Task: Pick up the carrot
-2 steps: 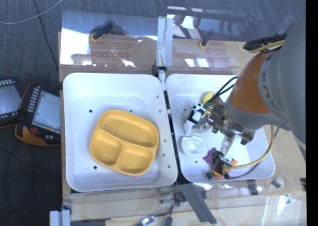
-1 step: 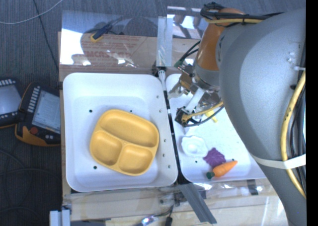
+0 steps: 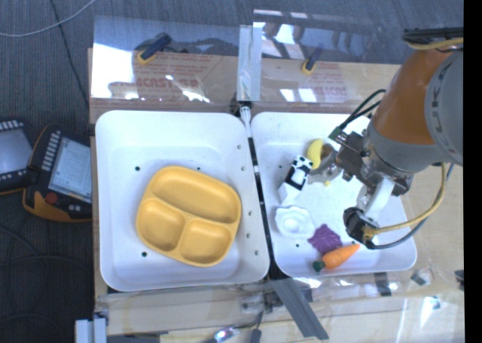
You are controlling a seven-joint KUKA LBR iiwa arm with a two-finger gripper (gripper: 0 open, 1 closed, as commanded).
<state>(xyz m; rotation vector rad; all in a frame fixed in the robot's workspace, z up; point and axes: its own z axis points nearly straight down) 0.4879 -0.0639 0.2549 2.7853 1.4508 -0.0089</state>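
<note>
The carrot [image 3: 339, 256], orange with a green top, lies near the front edge of the right bin [image 3: 392, 260]. Its green end points left, just below a purple bunch of grapes [image 3: 324, 238]. My gripper [image 3: 328, 169] hangs over the middle of the right bin, well behind the carrot and apart from it. It is close to a yellow fruit [image 3: 315, 151] and a black-and-white toy [image 3: 299, 173]. The arm's wrist and a black cable loop [image 3: 360, 226] sit just above and right of the carrot.
A white flat item [image 3: 292, 221] lies left of the grapes. The left bin [image 3: 120, 145] holds a yellow divided plate [image 3: 188, 214]. A ridge [image 3: 256, 183] separates the two bins. A teach pendant [image 3: 56, 172] lies off the bench at left.
</note>
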